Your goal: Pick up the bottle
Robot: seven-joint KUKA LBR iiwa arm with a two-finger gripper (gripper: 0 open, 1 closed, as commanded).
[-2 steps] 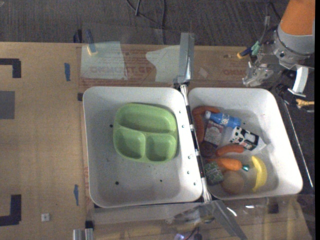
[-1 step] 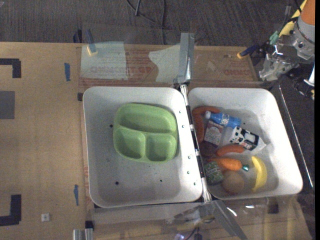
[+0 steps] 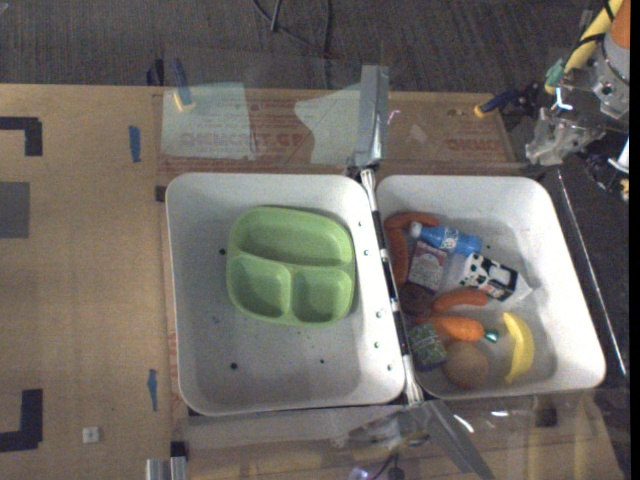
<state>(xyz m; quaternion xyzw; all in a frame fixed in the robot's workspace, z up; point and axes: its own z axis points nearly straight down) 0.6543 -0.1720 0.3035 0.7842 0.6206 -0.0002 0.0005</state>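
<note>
Gripper (image 3: 553,140) sits at the upper right of the camera view, outside the bins, above the bench beyond the right bin's (image 3: 560,218) far right corner. Whether the fingers are spread or shut: cannot tell, the tool is small and blurred there. Nothing visible between them.

Bottle (image 3: 447,238): small, blue body with a white cap end pointing toward 9 o'clock, lying on its side in the right bin's upper half. From the gripper it lies toward 7–8 o'clock, well apart. Touching or nearly touching: a red-and-white packet (image 3: 428,266) at its 7 o'clock, a black-and-white carton (image 3: 488,276) at its 4 o'clock, an orange carrot-like piece (image 3: 408,222) at its 10 o'clock.

Handling, judged: likely a light plastic toy bottle, stiff, smooth, prone to roll or slip when pinched on its round flank. Best hold looks to be across the mid-body, fingers closing along the 12–6 line, square to its long axis. The 12 o'clock side has bare bin floor; the 6 o'clock side is crowded by the packet, so a finger may snag there.

Left bin (image 3: 200,348) holds a green divided plate (image 3: 292,265); not relevant to the pick.
</note>
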